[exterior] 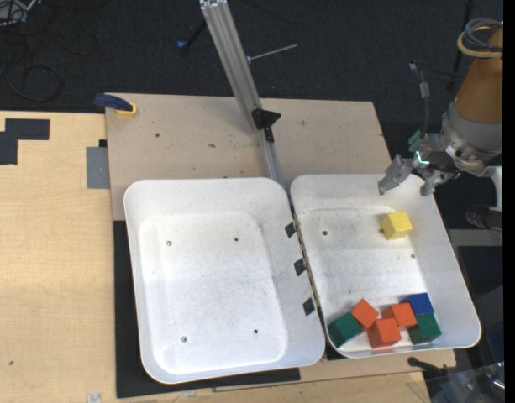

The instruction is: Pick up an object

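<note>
A yellow cube [396,225] lies alone in the upper part of the right bin [358,259]. Several blocks cluster at that bin's near right corner: a green one [345,328], three orange ones [365,313] [384,332] [403,315], a blue one [420,303] and a dark green one [425,331]. My gripper [411,180] hangs over the bin's far right rim, up and slightly right of the yellow cube. Its two fingers are spread apart, open, with nothing between them.
The left bin [211,275] sits beside the right one, with black clips along the shared edge. A slanted aluminium bar [236,61] rises behind the bins. A blue and yellow tool [116,103] lies at the board's far left corner.
</note>
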{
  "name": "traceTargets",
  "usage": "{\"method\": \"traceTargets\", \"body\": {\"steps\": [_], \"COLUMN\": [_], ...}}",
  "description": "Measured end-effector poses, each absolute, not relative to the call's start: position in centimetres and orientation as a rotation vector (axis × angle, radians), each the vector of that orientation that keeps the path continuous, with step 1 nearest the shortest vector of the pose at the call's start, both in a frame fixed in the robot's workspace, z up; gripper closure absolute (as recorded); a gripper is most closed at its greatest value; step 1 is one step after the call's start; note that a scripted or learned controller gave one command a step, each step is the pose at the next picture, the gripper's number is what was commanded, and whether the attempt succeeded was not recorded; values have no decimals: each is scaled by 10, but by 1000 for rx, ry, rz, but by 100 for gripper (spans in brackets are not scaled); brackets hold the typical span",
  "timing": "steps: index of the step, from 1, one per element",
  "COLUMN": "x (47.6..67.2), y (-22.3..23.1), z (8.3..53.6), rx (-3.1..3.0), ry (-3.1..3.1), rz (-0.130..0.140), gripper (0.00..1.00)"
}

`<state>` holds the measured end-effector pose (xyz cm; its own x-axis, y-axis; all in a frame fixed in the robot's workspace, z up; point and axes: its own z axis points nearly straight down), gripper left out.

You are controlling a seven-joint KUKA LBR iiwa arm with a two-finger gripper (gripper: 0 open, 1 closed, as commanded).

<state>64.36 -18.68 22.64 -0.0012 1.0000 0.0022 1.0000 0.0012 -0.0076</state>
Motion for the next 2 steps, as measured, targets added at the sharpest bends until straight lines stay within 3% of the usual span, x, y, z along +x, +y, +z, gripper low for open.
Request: {"method": "traceTargets", "body": {"steps": [1,2], "x": [645,646], "y": [-186,-186], "z": [229,165], "rx": [-2215,-2213], "ry": [-2224,-2219], "rz": [4,8], "gripper": [0,0]}}
